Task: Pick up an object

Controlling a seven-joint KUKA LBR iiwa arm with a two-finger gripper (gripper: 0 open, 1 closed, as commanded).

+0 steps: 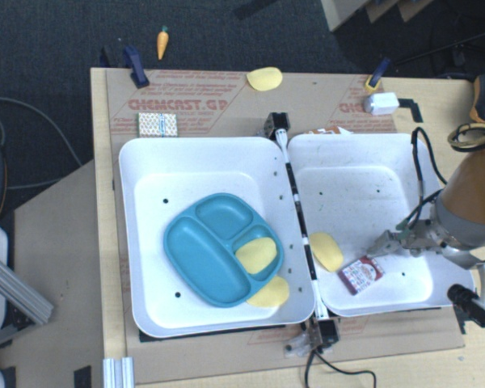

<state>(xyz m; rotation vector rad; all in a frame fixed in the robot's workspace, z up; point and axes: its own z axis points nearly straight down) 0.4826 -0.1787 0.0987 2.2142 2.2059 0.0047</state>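
Note:
A red and white packet (360,275) lies flat near the front of the right bin (364,176). A yellow lemon-shaped piece (326,251) rests to its left, by the bin's left wall. My gripper (385,245) reaches in from the right and hovers just above and to the right of the packet, with nothing visibly held. In the left bin (145,176) a blue divided plate (206,249) holds a yellow piece (256,254). Another yellow piece (268,293) lies against the plate's front edge.
The orange and grey arm (469,200) covers the right bin's right side, with a black cable (420,160) looping above it. On the bench behind the bins lie a yellow piece (264,78), a small patterned box (158,124) and a white block (382,102).

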